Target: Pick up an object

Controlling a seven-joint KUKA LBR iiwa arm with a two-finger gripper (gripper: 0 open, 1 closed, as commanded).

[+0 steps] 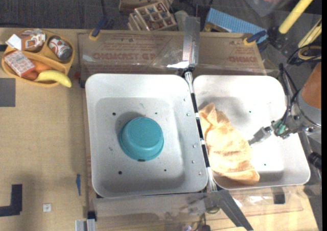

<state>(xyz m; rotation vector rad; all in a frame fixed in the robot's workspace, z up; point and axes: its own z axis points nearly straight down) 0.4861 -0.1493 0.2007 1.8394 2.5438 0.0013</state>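
While the teal bowl (pixel 142 138) sits upside down alone in the middle of the left bin (pixel 102 97), the orange cloth (pixel 227 146) lies crumpled against the left wall of the right bin (pixel 265 84), leaving bare floor toward the right. From the right edge the arm (pixel 309 99) reaches low; its gripper (pixel 257 137) points at the cloth's edge, but whether its jaws are apart I cannot tell.

1. The arm (pixel 311 99) is reaching in from the right edge of the view, its orange band showing at the far right.
2. The wrist is angling downward and to the left.
3. The claw (pixel 254 139) is pointing left and slightly down, its tip sitting low.
4. The claw's 2 fingers are lying close together in a thin dark line; nothing is showing between them.
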